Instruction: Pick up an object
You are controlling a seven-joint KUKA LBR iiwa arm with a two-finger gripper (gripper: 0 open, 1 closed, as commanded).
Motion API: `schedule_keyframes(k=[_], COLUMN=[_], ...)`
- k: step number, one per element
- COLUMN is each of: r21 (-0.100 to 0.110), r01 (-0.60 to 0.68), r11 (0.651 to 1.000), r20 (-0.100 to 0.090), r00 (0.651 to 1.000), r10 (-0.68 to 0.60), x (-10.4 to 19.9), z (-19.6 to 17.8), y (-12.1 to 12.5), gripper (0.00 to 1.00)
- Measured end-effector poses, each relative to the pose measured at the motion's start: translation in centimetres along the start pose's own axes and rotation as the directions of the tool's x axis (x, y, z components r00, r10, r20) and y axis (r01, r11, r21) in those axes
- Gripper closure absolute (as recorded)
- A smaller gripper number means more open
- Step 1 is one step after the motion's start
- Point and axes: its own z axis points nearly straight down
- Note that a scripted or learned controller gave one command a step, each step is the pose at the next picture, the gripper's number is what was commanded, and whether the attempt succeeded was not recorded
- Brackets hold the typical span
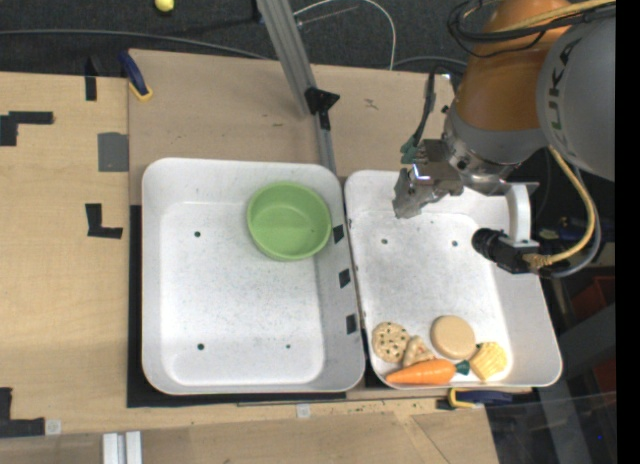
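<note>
Two shallow white speckled plastic bins sit side by side on a tan wooden bench [60, 252]. The left bin [180, 352] contains one round light-green plastic bowl [289, 220], upright, mouth up, in the bin's upper right part near the dividing rim. The right bin [430, 272] contains a cluster of small toy food items along its near edge: a round speckled tan cookie [389, 338], a smaller pale biscuit-like piece [416, 350] just beside it, a round beige disc [453, 335], an orange carrot [424, 373] lying flat against the front rim, and a yellow ridged piece [489, 359] at the carrot's right end; these touch or nearly touch, and some edges overlap, so their full outlines are hard to make out. The grey metal two-finger gripper [408, 202] hangs over the far left corner of the right bin, well apart from the food cluster; whether it is apart or together cannot be told. A small yellow ball [164, 1] lies on the dark floor beyond the bench.
</note>
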Motion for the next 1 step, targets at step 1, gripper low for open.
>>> schedule_keyframes(k=[1], r21=[0.000], r01=[-0.001], r11=[1.000], r20=[0.001], r00=[1.000], r10=[0.001], x=[3.39], z=[1.29], y=[-2.62], gripper=[1.00])
